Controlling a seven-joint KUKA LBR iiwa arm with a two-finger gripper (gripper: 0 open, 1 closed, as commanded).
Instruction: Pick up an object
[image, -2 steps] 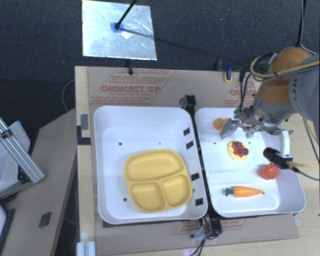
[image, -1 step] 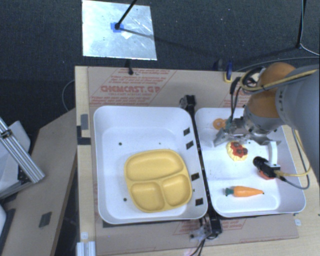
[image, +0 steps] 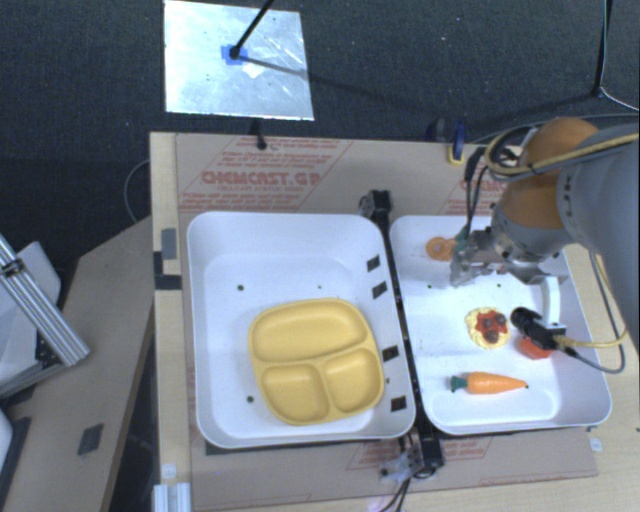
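Nothing lifted yet: pincer (image: 465, 270), state impossible to tell, sits low in right bin (image: 435, 350) beside the orange piece (image: 438, 247); grasp and lift remain.

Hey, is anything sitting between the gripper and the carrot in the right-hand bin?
Yes. A small yellow and red toy food piece lies roughly between the gripper and the carrot, apart from both. An approach from above would likely clear it.
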